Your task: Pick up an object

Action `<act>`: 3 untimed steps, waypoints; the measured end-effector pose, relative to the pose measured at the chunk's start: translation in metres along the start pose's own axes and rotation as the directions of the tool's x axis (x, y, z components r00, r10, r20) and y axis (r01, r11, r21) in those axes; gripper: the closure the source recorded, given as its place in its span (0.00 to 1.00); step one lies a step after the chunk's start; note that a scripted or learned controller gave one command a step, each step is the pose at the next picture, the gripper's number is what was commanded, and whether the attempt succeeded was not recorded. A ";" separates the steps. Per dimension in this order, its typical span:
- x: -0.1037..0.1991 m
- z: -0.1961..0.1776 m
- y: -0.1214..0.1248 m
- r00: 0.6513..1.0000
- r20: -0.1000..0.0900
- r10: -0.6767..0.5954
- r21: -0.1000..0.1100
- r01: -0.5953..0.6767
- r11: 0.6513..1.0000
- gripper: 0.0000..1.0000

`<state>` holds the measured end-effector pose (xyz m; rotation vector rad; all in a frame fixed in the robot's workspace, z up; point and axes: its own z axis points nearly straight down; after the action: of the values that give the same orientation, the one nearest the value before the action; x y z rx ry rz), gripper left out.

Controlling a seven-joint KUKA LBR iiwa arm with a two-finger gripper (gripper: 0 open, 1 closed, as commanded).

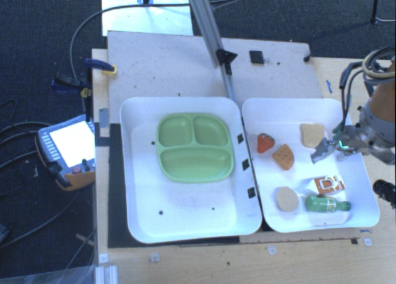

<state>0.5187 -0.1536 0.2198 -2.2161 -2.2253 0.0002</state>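
Gripper [328, 147] hung over right bin [371, 215], between tan piece [312, 134] and red-and-white packet [328, 184]; finger spread impossible to tell. Nothing lifted yet: strawberry [265, 143], orange wedge [283, 156], round biscuit [287, 199], green bottle [327, 204] all lay in bin. Whole pick remained.

No text, brand or number can be read. The orange-and-white packet [328, 184] in the right bin [371, 215] carries printing too small to make out, the green bottle [326, 203] shows no legible label, and the lit pendant screen [71, 141] left of the bench is washed out.
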 end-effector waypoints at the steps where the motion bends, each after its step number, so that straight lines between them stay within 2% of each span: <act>1: 0.000 -0.001 0.001 1.000 0.000 0.000 -0.002 0.000 1.000 0.00; 2: 0.002 0.061 -0.001 1.000 0.000 0.003 0.002 -0.003 1.000 0.00; 3: 0.001 0.104 0.003 1.000 0.000 0.003 0.001 -0.003 1.000 0.00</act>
<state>0.5216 -0.1528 0.1158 -2.2189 -2.2221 0.0010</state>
